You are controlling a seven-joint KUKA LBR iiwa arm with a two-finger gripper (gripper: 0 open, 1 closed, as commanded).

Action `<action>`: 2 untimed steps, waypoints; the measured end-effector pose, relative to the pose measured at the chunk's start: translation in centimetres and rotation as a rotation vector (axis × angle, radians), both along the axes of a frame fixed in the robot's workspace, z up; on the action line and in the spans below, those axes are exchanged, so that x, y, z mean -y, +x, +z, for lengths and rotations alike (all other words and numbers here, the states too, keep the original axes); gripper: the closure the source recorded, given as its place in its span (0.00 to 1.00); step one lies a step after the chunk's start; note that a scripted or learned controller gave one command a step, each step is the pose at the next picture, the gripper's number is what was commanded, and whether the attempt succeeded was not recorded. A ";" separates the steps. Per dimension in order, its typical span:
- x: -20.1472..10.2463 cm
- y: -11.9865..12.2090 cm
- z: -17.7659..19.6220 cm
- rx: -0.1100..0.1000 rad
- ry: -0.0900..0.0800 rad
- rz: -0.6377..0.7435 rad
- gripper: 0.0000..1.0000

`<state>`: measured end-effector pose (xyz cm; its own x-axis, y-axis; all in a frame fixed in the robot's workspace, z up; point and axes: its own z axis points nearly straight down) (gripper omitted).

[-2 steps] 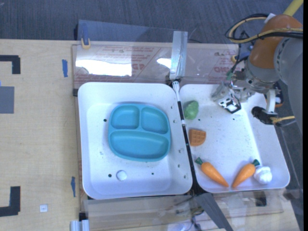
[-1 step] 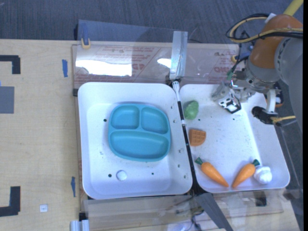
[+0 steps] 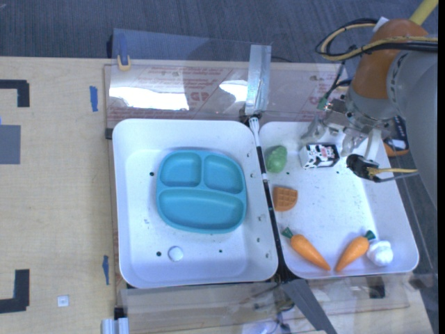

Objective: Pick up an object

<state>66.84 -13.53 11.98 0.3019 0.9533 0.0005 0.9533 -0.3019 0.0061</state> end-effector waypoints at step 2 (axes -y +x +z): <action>-3.7 -4.2 -2.0 0.027 -0.011 0.182 0.00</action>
